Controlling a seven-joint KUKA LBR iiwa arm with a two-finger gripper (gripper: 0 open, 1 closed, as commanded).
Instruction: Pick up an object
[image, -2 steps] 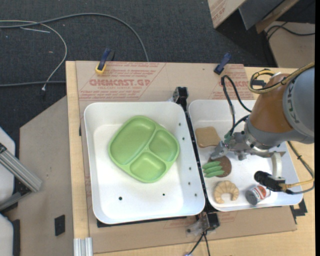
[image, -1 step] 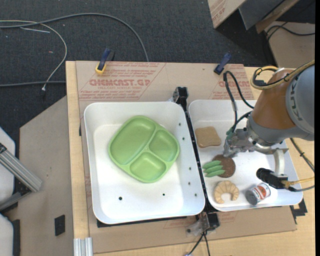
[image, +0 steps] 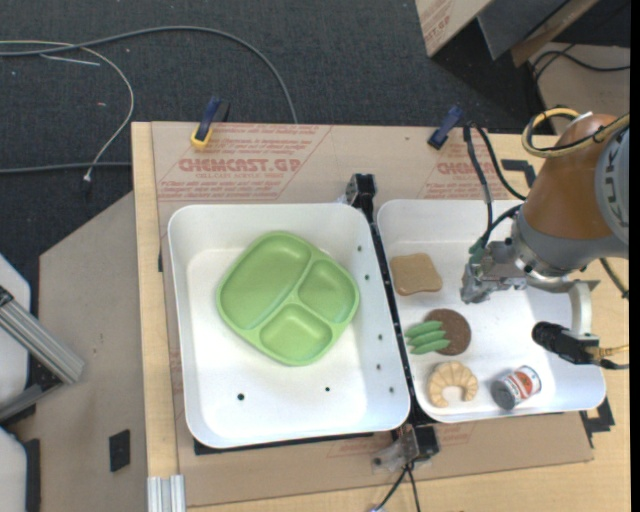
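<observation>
The right bin (image: 560, 400) holds a tan toast slice (image: 415, 273), a brown round patty (image: 455, 325) with a green bean pod (image: 427, 337) lying on it, a croissant (image: 453, 382) and a small red-and-white can (image: 516, 386) on its side. My gripper (image: 484, 283) hangs over the upper middle of this bin, to the right of the toast and above the patty. It points down and nothing shows in its grasp.
A green divided plate (image: 288, 297) lies in the left bin (image: 200, 390). A black divider rail (image: 385, 300) runs between the bins. A black fitting (image: 565, 342) on the arm juts over the right bin's right side. Blue clamps (image: 208, 121) hold the cardboard at the back.
</observation>
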